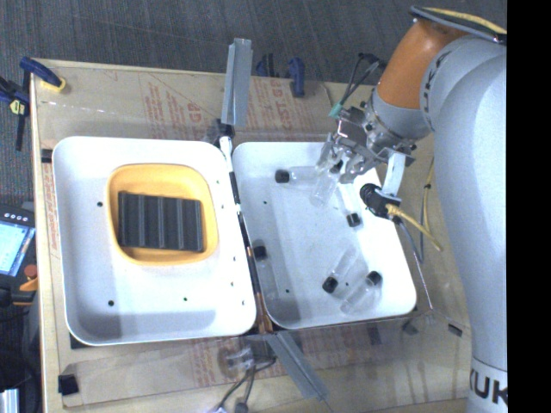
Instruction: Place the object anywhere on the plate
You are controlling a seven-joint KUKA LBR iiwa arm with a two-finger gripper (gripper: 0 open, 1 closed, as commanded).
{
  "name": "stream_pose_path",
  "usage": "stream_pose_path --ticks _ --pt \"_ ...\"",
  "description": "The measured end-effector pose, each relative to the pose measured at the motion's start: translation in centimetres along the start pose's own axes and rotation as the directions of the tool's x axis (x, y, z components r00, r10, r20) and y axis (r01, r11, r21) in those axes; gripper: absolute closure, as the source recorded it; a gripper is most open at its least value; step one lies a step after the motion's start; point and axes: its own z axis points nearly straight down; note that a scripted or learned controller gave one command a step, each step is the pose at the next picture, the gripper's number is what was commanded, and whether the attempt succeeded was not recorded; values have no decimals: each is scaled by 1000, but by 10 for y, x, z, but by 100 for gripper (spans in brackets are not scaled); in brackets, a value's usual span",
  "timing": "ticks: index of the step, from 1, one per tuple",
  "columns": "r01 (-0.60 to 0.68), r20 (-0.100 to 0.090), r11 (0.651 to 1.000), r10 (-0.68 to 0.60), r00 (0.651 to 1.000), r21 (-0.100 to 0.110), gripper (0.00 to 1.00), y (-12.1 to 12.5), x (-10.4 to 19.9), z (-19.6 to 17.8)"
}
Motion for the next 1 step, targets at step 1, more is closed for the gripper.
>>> stream_pose_path --ticks 1 --pt "169 2 986 -169 986 2 100 -33 52 13"
